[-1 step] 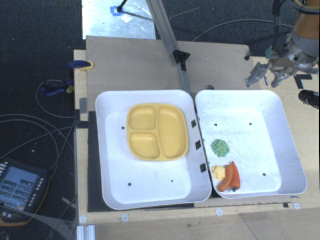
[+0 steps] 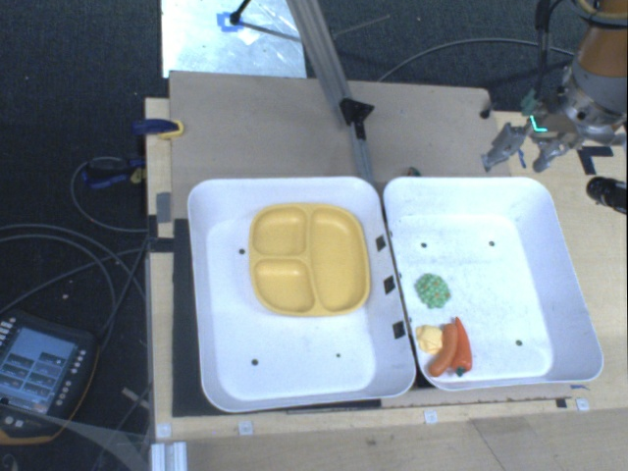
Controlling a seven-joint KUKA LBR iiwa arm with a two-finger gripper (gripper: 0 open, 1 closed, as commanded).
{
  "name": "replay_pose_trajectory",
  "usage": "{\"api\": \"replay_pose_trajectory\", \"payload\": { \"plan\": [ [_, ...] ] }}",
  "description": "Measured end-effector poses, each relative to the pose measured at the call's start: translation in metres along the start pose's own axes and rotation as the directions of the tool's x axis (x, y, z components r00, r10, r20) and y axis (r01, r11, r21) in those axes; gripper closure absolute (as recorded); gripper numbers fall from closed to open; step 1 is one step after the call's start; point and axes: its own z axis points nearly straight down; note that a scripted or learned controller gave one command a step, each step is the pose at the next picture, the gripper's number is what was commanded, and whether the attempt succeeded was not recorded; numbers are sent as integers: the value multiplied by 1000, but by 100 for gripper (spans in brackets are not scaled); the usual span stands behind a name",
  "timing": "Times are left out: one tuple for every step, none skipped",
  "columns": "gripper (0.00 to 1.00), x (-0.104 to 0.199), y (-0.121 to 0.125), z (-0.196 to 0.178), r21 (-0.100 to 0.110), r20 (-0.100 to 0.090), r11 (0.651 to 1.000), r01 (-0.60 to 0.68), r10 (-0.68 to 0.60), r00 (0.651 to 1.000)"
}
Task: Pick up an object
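bins: two white ones, left bin (image 2: 221,361) and right bin (image 2: 564,292), side by side
left bin: one yellow divided plate (image 2: 308,259)
right bin: three bits near its front-left corner, one green clump (image 2: 432,287), one orange carrot (image 2: 456,346), one yellow piece (image 2: 429,338)
gripper (image 2: 529,151): one, above the right bin's back edge, fingers spread, nothing between them

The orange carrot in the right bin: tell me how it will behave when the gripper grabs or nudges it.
The carrot looks like a smooth toy, so probably stiff, light and somewhat slippery. Its long, rounded shape suggests that it may roll if pushed sideways. It lies against a small yellow piece near the right bin wall, so a nudge would likely shift both.
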Motion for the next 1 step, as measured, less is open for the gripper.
{"api": "replay_pose_trajectory", "payload": {
  "plan": [
    [0, 0, 4, 62, 5, -1, 1000, -2, 2, 1000]
  ]
}}
